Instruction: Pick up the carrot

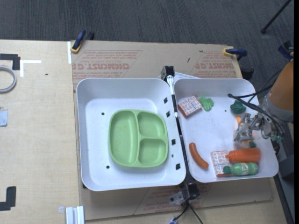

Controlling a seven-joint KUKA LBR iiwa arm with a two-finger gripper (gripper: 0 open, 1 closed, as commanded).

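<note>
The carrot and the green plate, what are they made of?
The orange toy carrot looks like smooth moulded plastic, with an even colour and a slight sheen. The pale green divided plate also looks plastic: one uniform colour, rounded moulded compartments and a matte finish.

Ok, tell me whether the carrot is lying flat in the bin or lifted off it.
Lying flat. The carrot rests on its side on the right bin's floor, next to a green bottle, with the gripper just above it in the view.

A pale green plate [138, 138] sits in a white bin [88, 125]; the carrot [243, 155] looks orange.
</note>
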